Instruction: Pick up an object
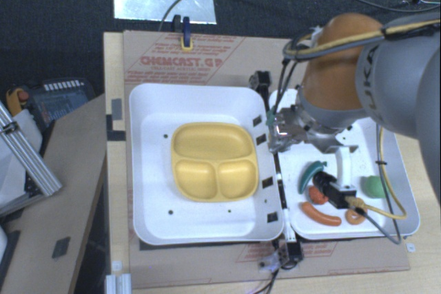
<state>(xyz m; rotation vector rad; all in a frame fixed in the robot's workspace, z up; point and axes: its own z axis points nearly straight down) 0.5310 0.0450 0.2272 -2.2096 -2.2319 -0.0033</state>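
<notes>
Camera view: in the right bin (406,206) lie small toys, a sausage (321,215), a teal piece (311,175) and a green piece (374,185). They look light, smooth and probably slippery; take the sausage across its middle. The arm (386,72) covers the gripper, so its state I cannot tell.

Probably a robotics lab: arm (386,72), cabled bench (117,169).

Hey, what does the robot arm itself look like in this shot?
The arm is bulky and rounded, grey with an orange band above the wrist. A yellow cable and dark cables run along it. The gripper end is metallic grey.
</notes>
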